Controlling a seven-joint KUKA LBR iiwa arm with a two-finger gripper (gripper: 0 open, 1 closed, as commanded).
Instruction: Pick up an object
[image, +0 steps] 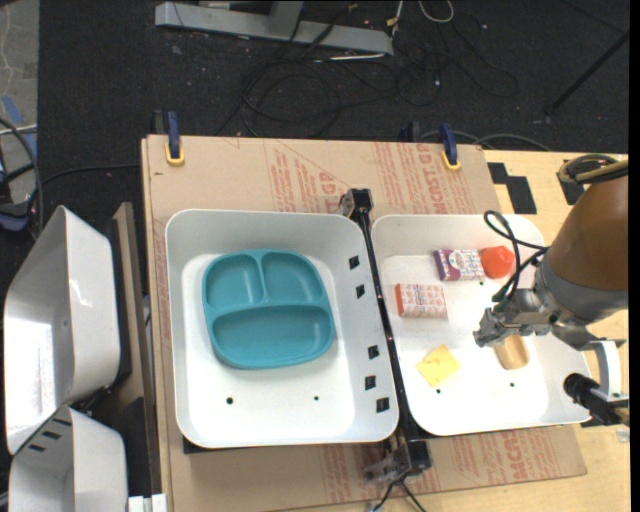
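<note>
Two white bins are sitting side by side on the bench. The left bin (190, 330) is holding a teal tray (268, 308) with three sections. The right bin (530, 405) is carrying the loose things: a purple carton (458, 264) near the far side, an orange piece (498, 262) just beside it, a pink box (421, 299) nearer the divider, a yellow wedge (438, 366) toward the near side, and a small tan cylinder (513, 351) to the right of the wedge.

The arm (592, 260) is reaching in over the right bin, and the gripper (508, 332) is hanging right above the tan cylinder, overlapping its upper end. Whether the claw is released or clenched is not something this view is showing; the wrist is hiding that part, so I cannot tell, and I cannot tell whether the cylinder is being touched at all.

Judging by the layout, the arm is working through the approach or the grasp itself, with the tan cylinder as the likely target. It is lying well apart from the bin wall and from the wedge, so nothing is crowding it. The next move is calling for a firm closure on the cylinder and then a straight lift; a round body may be rolling away if the squeeze is landing off-centre.
</note>
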